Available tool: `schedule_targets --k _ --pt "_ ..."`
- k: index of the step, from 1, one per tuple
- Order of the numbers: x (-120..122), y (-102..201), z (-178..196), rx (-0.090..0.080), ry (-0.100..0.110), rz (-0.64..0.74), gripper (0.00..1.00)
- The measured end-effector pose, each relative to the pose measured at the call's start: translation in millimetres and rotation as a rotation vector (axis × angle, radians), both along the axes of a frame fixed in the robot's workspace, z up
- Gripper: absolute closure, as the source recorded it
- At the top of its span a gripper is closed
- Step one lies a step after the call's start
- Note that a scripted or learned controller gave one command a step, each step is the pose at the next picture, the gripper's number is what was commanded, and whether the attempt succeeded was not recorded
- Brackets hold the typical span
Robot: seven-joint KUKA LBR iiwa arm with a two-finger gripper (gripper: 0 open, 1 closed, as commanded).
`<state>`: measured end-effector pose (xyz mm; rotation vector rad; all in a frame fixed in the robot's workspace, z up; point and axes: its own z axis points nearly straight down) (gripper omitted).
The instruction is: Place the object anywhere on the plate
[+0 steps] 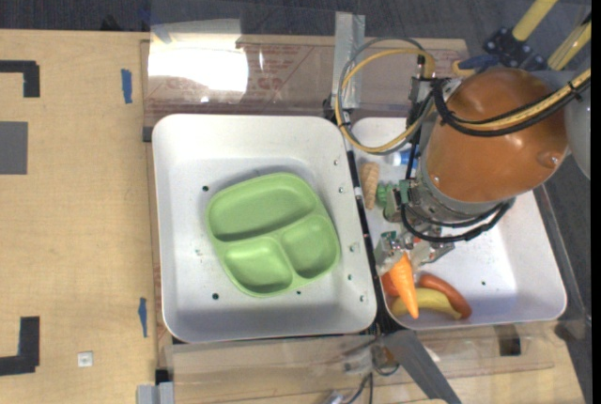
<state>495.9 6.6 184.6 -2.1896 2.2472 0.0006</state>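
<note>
A green plate [272, 231] with three compartments lies in the left white bin [188, 167]. My gripper [410, 245] hangs low over the right bin [526, 271], under the orange wrist band. Directly below it, near the bin's front left corner, lies an orange toy carrot [401, 278]. A yellow banana [427, 302] and a red sausage-shaped piece [449, 290] lie against the carrot. The wrist hides most of the gripper, and I see nothing lifted in it.
A beige ridged piece [371, 178] and a small green piece [385, 197] lie by the right bin's left wall. Yellow and black cables [376, 83] loop above the wrist. Wooden bench [66, 205] extends to the left of the bins.
</note>
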Motion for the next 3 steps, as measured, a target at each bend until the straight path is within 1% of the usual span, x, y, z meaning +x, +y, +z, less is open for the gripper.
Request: schedule_targets --k 1,2,3 --pt "-1.6 61.0 59.2 0.002 -0.007 0.094 1.0" --pt "27.8 154.2 125.2 0.005 -0.007 0.039 1.0" --pt "28.1 150.6 122.5 0.002 -0.001 0.033 0.0"
